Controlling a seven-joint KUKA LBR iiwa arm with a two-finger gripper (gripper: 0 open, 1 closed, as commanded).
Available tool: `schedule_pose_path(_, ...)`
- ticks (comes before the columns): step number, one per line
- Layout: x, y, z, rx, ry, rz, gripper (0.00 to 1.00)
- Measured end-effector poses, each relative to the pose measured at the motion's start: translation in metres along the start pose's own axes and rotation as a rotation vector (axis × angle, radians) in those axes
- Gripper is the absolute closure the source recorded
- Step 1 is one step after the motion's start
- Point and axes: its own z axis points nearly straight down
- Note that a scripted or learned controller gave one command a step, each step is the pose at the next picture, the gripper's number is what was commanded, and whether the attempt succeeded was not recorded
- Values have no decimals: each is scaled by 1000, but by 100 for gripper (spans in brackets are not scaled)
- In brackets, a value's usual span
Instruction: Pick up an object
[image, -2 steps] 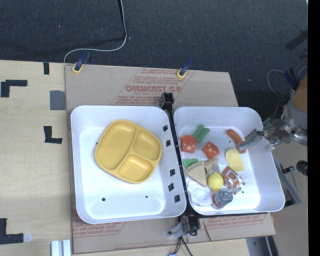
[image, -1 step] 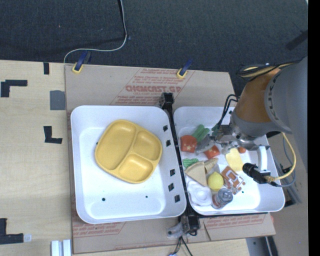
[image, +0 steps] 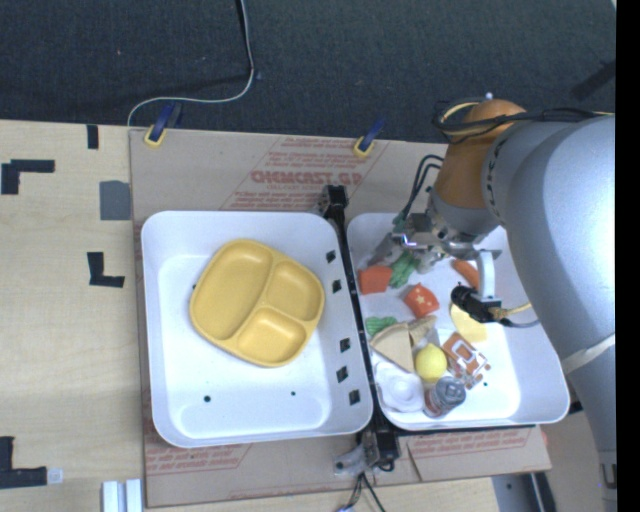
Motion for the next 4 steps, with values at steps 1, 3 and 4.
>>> schedule_pose_path(1,-38,-71,-3,5,7,7,0)
schedule_pose_path(3,-5,-75,-2,2,9,3,0)
schedule_pose_path(4,15,-100,-3,0,7,3,0)
